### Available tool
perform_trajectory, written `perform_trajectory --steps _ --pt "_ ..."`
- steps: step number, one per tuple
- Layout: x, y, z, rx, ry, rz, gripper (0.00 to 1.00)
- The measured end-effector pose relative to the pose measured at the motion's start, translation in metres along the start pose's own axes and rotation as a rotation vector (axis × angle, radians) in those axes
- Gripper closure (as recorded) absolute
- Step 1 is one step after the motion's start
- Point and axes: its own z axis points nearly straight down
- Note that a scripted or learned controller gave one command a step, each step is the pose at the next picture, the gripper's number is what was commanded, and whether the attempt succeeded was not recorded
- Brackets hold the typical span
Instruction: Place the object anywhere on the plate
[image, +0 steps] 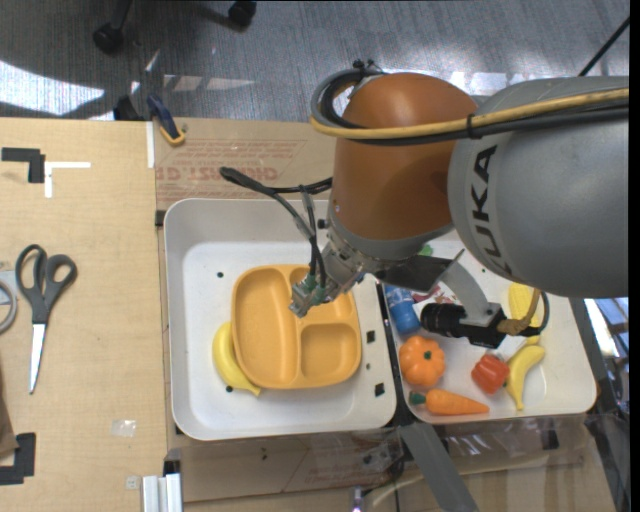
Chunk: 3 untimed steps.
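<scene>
Hovering: the claw (308, 295) hangs over the yellow plate (296, 328), above the ridge where its compartments meet, which suits a task that allows release anywhere on the plate.
Claw state: cannot tell; the tip is small and greenish, and whether it is parted, clenched or carrying something is not resolved.
Task object: not identifiable with certainty. Nothing rests on the visible plate compartments, so the object is either at the claw tip, too small to make out, or among the toys in the right bin (580, 398).
Plate position: lying flat in the left bin (190, 330), toward its right side, divided face up, so anything dropped from above should land in a hollow and stay.
Banana by plate: a yellow banana (228, 365) lies at the plate's lower-left rim, touching or tucked slightly under it, on the bin floor rather than on the plate.
Right bin contents: a small pumpkin (422, 362), a carrot (452, 403), a red pepper-like toy (490, 373), more bananas (524, 365) and a blue piece (404, 316), crowded close together.
Arm: the orange band and grey wrist cover much of the bins' upper part, reaching in from the right.
Surface: scissors (40, 300) lie well apart on the left, uninvolved.
Judgement: a placing stage, result unconfirmed.
</scene>
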Motion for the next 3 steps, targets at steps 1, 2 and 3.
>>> perform_trajectory --steps 1,2,3 --pt "-0.024 0.039 0.027 -0.001 -0.001 0.017 1.00" --pt "0.021 0.042 0.028 0.001 0.000 0.086 1.00" --pt "0.039 0.011 -0.001 0.000 -0.001 -0.045 1.00"
